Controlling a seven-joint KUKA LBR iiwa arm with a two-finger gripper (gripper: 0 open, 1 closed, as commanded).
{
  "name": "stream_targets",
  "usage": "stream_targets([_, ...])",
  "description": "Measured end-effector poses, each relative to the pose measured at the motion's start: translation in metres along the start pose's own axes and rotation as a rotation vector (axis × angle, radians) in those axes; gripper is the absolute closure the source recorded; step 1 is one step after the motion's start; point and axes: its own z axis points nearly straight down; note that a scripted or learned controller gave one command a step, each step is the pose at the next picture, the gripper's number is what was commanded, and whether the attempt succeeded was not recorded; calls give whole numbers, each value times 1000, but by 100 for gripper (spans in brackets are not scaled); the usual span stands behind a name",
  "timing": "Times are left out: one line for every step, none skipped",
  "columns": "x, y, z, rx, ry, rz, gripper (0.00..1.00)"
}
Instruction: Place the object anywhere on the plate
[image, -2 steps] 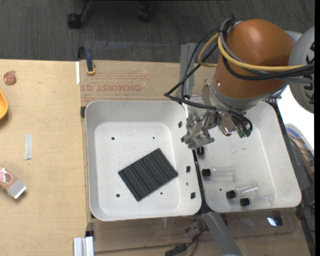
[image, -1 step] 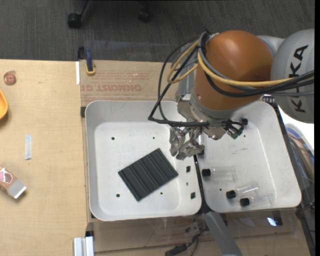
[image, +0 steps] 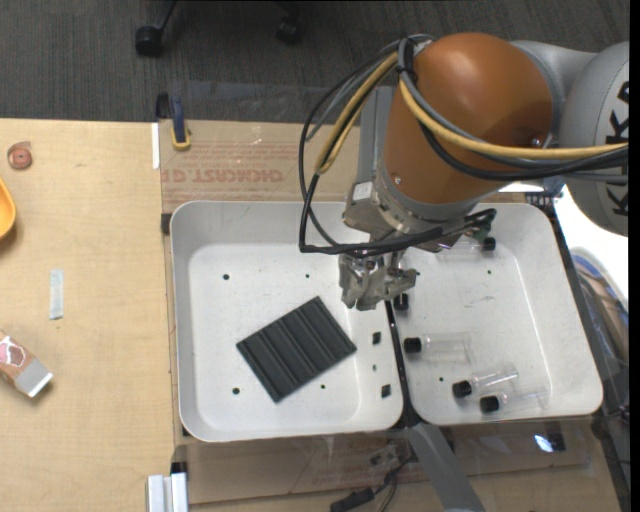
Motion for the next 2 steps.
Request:
stream_targets([-52,26,-1,-4,-1,-661,100])
stream_targets([-52,26,-1,-4,-1,-661,0])
